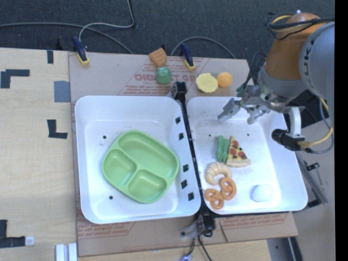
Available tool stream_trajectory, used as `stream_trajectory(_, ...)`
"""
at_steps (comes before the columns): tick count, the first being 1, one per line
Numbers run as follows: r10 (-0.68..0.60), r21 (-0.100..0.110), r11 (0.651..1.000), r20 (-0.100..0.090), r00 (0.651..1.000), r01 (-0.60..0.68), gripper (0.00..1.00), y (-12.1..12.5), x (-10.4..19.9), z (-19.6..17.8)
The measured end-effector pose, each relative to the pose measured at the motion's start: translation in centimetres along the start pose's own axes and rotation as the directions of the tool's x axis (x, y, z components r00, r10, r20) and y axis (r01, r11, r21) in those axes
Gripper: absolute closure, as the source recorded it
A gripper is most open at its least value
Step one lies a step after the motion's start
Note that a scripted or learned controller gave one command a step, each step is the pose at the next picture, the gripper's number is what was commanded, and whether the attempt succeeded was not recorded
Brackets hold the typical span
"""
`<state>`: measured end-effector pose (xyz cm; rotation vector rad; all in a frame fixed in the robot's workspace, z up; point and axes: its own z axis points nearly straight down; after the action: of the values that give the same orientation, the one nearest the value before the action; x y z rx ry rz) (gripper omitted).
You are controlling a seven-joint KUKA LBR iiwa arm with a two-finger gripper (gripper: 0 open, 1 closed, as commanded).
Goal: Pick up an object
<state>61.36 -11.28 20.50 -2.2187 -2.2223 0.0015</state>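
While gripper (241, 112) hung fingers spread, holding nothing, over right bin (283, 162), flat pizza slice (237, 153), curled croissant (217, 171), pretzels (222, 192) lay below; glossy green tray (140, 166) in left bin (89, 145); cardboard (117, 75) underneath.

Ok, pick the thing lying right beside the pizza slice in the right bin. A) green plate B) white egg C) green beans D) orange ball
C: the green beans lie against the left edge of the pizza slice in the right bin.
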Motion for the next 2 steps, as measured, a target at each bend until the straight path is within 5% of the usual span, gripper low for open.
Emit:
stream_trajectory(1, 0.001, -0.012, 1.0, 0.004, 1.0, -0.001, 0.0, -2.3, -0.4, 11.5)
stream_trajectory(2, -0.001, -0.006, 1.0, 0.002, 1.0, 0.001, 0.0, 3.8, -2.8, 11.9)
